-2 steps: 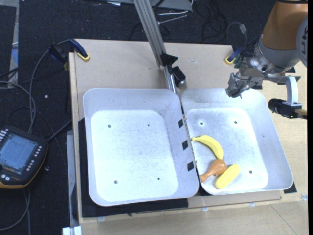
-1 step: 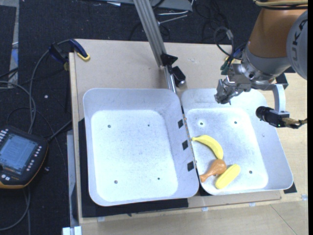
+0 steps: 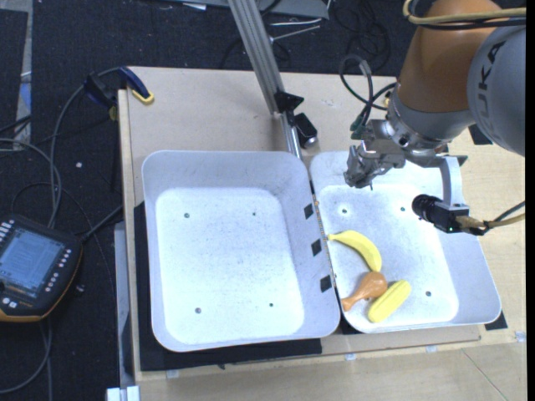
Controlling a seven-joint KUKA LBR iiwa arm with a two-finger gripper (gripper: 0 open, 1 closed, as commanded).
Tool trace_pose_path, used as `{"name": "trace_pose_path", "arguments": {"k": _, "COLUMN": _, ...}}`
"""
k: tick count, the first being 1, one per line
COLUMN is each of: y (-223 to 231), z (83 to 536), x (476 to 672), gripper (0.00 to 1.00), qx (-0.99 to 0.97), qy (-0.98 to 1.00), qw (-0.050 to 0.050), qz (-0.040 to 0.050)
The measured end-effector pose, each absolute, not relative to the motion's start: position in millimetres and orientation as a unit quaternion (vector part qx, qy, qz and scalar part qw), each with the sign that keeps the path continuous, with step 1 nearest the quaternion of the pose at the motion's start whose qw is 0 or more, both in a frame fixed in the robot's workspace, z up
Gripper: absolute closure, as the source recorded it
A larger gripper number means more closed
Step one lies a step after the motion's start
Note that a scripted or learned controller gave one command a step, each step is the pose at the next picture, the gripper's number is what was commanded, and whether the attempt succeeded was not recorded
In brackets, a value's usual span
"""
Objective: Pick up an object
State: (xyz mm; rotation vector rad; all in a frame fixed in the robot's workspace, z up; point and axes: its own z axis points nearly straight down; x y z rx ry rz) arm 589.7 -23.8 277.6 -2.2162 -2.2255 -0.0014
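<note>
Orange and grey, the arm (image 3: 456,61) came in from the upper right of the frame, its broad orange band bulking over the wrist and the grey shell beside it. The wrist bent down and toward the left, so the gripper (image 3: 361,176) hung over the upper left corner of the right bin (image 3: 468,261), close to the rim where the two bins met. It was dark and small against the white floor, and from where I stood I could not tell how its tips were set. Nothing showed between them. A black cylinder (image 3: 435,210) on a bracket stuck out below the wrist, over the bin's upper right part.

The things to pick lay lower in the same bin, well apart from the gripper. A yellow banana (image 3: 361,246) sat near the bin's left wall, its long axis running from upper left to lower right in a gentle curve, the thin end toward the left wall. Just below it was an orange-brown drumstick toy (image 3: 366,289), its fat end touching the banana's lower end and its narrow end pointing to the lower left. Beside that, touching it on the right, a second yellow piece (image 3: 389,301) lay slanted from lower left to upper right.

The left bin (image 3: 159,174) filled the middle of the frame. A handheld controller (image 3: 29,266) rested on the dark floor at the far left.
</note>
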Motion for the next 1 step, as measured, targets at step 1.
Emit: {"name": "trace_pose_path", "arguments": {"k": 1, "y": 33.3, "z": 264.9, "x": 567.7, "gripper": 1.00, "qx": -0.705, "qy": -0.709, "qw": 0.001, "qz": -0.0001}}
